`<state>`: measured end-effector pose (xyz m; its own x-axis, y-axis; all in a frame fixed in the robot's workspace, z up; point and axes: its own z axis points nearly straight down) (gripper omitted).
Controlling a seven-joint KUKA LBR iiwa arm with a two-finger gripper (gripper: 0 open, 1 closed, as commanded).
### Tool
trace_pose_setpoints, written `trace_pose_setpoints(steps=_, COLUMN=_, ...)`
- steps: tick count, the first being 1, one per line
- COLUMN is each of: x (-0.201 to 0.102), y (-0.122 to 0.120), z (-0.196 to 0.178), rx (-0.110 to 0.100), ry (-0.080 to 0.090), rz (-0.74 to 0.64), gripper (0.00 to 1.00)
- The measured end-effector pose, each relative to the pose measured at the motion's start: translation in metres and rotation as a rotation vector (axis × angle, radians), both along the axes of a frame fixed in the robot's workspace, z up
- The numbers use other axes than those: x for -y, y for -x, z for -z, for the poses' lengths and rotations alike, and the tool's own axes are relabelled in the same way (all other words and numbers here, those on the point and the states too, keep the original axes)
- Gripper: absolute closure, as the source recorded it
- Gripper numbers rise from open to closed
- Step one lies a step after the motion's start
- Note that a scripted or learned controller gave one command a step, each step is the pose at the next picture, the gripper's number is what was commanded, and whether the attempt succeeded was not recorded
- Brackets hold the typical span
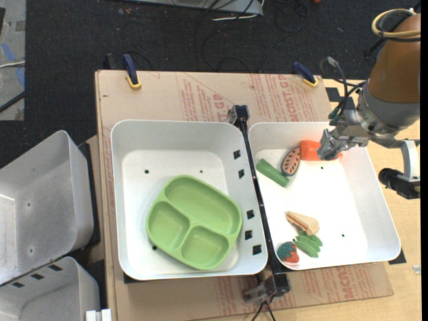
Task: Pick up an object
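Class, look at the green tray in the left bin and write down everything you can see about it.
The green tray is light green, smooth and looks like plastic. It has rounded corners and three sunken compartments: one long one along its upper side and two smaller ones below it. No compartment holds anything. It lies flat, right side up and turned at a slant, on the floor of the left bin, toward the bin's near edge. It touches the bin and nothing else.

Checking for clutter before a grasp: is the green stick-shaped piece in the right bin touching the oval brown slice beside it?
Cannot tell. In the camera view the green stick and the oval brown slice sit so close that neither contact nor gap is plain.
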<state>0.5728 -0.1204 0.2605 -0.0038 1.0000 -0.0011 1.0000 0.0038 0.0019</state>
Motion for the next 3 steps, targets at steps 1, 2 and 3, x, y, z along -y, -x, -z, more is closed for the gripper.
trace_pose_setpoints(steps=1, x=-0.05, y=0.008, z=0.004, rx=-0.004, ry=-0.002, rz=-0.003, gripper=1.0)
trace_pose_setpoints(steps=2, x=-0.108, y=0.014, z=0.006, rx=-0.004, ry=-0.002, rz=-0.003, gripper=1.0)
trace_pose_setpoints(steps=3, x=-0.154, y=0.012, z=0.003, rx=-0.001, ry=-0.001, rz=-0.003, gripper=1.0)
